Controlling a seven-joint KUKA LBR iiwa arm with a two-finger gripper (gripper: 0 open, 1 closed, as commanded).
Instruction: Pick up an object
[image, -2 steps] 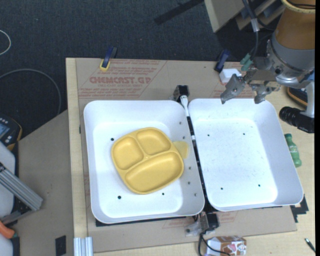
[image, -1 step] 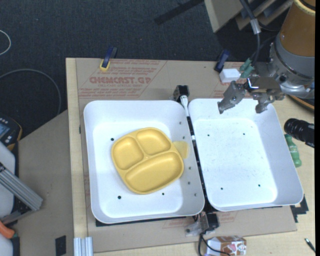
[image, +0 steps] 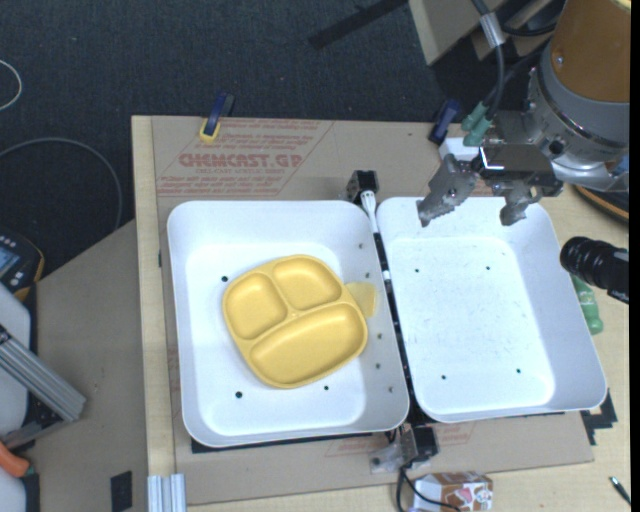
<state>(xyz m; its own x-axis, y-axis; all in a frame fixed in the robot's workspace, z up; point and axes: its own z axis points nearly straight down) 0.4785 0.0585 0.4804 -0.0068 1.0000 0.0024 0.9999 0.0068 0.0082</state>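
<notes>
The tool (image: 470, 206) hangs over the far rim of the right bin (image: 500, 395), at the end of the grey arm that reaches in from the right. Its two fingers are spread apart with nothing between them — open and carrying nothing.

The only loose thing in either bin is the yellow divided plate (image: 293, 318), which lies flat in the left bin (image: 200, 400), roughly in its middle. So the relation that matters is plain: the plate lies to the camera's left of the tool and nearer the camera, across the black divider (image: 385, 290) where the two bins meet. The tool is well apart from it, over the wrong bin entirely.

The plate is a rounded oblong, turned at a slant in its bin — its long axis runs from the far-left corner down toward the near-right. Two small compartments sit on the far side, one large compartment on the near side. A paler yellow tab or second piece peeks out at its right edge, just beside the divider; what it is I cannot tell.

In my judgement the pick is not yet begun. The plate is wide and shallow, so a grasp probably has to take a rim or an inner ridge, not the whole body.
</notes>
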